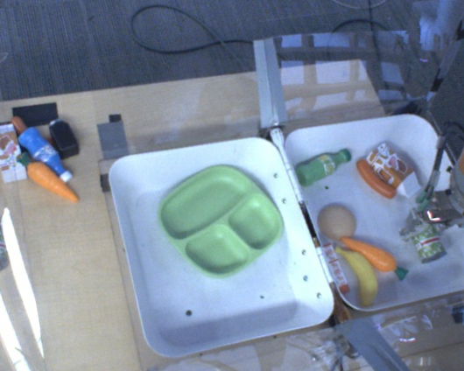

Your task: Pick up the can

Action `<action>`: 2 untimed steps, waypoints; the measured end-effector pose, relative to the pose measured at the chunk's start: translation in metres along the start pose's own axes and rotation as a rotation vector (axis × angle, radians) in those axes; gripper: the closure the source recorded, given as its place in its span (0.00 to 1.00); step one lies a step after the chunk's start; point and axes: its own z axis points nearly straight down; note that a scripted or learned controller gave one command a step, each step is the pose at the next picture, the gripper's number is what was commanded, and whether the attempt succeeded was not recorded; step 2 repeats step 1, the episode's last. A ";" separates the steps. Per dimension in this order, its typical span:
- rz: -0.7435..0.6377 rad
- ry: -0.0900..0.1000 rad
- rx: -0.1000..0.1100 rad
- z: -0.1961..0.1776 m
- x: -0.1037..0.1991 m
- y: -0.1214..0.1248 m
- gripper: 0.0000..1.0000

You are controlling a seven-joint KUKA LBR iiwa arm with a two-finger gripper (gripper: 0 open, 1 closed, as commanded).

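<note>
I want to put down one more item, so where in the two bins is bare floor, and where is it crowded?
Left bin: bare floor rings the green plate, widest along the front edge. Right bin: crowded with the bottle, ball, carrot, banana and can at the end effector; bare only along its back wall.

Bench (184,117) pale wood, matt; bins (163,325) smooth white plastic, slight sheen; green divided plate (220,219) matt plastic; can (427,241) shiny metal with paper-like label; toy carrot (369,254) and banana (363,277) glossy plastic; floor (97,26) rough grey carpet.
</note>
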 end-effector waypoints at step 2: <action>0.362 -0.002 0.014 -0.117 0.037 0.016 1.00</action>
